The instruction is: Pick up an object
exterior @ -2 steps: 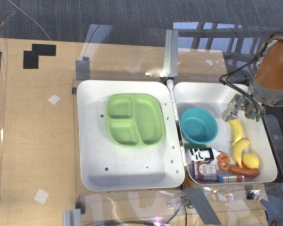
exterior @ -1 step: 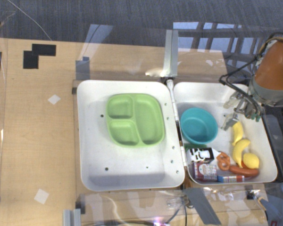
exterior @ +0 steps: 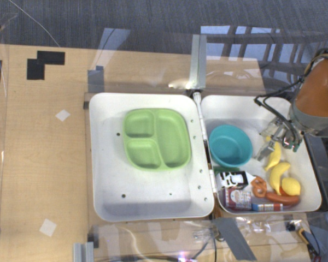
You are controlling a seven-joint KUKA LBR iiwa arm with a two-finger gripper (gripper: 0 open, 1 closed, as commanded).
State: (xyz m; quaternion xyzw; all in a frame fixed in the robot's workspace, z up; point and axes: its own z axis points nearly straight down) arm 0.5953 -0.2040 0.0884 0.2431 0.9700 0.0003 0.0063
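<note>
Bins sit side by side on the wooden bench [exterior: 38,162], their inner rims touching along the middle. In the left bin [exterior: 106,195] lies a green divided plate [exterior: 155,138], flat and near the centre, with bare white floor all around it. The right bin [exterior: 229,105] is more crowded: a teal bowl [exterior: 229,145] stands upright against its left wall, and along the near edge lie a dark packet with a red and white label [exterior: 236,195], a small brown pretzel-shaped piece [exterior: 258,186] and a red sausage-like piece [exterior: 281,198]. To the right of these a yellow banana [exterior: 276,169] rests at a slant, with a yellow lemon [exterior: 291,186] just beside its lower end. The grey arm with its orange band [exterior: 318,94] reaches in from the right, and the gripper [exterior: 274,142] hangs over the right bin, just above the upper tip of the banana and between the bowl and the bin's right wall. Whether its fingers are spread or closed cannot be told from this slant, and nothing can be seen held between them.
</note>
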